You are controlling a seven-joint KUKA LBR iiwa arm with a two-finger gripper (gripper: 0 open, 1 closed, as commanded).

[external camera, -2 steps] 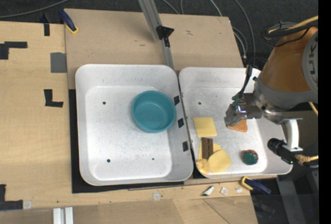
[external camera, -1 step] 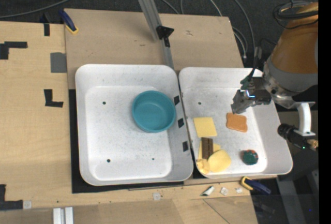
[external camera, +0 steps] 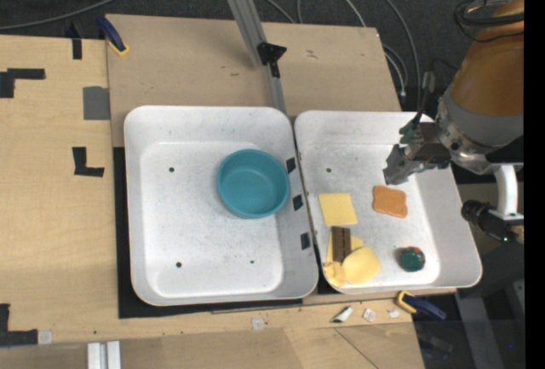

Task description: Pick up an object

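Orange snack (external camera: 390, 202) is lying in the right bin (external camera: 358, 137).
It is sitting just below the jaws; I cannot tell if they are gripping anything.

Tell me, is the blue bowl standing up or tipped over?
Standing up. The blue bowl sits in the left bin, its round opening facing up.

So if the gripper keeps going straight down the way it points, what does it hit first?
Probably the orange piece: the gripper sits just above it in the right bin. Depth is unclear, so it may land on bin floor beside it.
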